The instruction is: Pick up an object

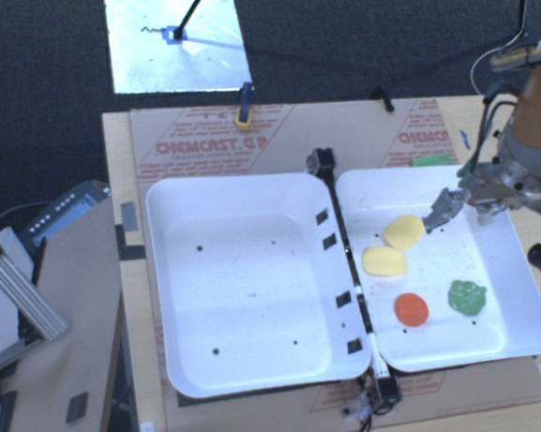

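Observation:
In the right bin [510, 265] lie a yellow lump [404, 232], a second yellow lump [384, 262] just left and below it, an orange-red disc [411, 310] and a green crinkled piece [467, 297]. My gripper [442, 210] hangs low over the right bin, its tip just right of the upper yellow lump and close to touching it. Nothing is visibly held. The grey arm with its orange band [534, 112] comes in from the right edge.
The left bin [167, 266] sits beside the right one, with a black divider strip [342, 251] between them. A yellow clip [243, 119] and a shiny plate [175, 40] lie behind the bins. A grey device [63, 211] stands at the left.

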`<control>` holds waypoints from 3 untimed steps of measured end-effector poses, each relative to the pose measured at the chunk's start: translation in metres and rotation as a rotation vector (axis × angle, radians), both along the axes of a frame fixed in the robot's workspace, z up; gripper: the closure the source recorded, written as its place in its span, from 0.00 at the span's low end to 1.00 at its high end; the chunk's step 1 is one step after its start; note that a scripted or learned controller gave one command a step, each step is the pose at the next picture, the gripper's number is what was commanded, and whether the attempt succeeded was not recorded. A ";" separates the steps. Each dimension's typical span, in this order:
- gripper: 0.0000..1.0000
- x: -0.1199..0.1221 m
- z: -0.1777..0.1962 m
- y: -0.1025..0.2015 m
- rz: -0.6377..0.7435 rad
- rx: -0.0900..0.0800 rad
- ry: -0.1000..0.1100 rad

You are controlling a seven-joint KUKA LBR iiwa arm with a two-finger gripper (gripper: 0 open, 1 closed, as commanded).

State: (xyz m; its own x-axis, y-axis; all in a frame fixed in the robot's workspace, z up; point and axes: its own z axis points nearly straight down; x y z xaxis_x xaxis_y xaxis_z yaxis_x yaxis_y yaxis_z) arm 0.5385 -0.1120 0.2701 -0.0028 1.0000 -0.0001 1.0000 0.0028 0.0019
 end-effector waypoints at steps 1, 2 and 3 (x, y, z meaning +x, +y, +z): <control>0.00 -0.023 -0.115 0.032 0.000 0.003 0.012; 0.00 -0.054 -0.189 0.016 -0.005 0.001 0.006; 1.00 -0.051 -0.175 0.017 -0.001 0.000 -0.002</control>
State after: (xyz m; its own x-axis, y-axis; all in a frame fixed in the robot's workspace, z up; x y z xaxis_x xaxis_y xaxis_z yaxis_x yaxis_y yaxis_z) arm 0.4879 -0.0952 0.0947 -0.0018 1.0000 0.0001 1.0000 0.0018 0.0037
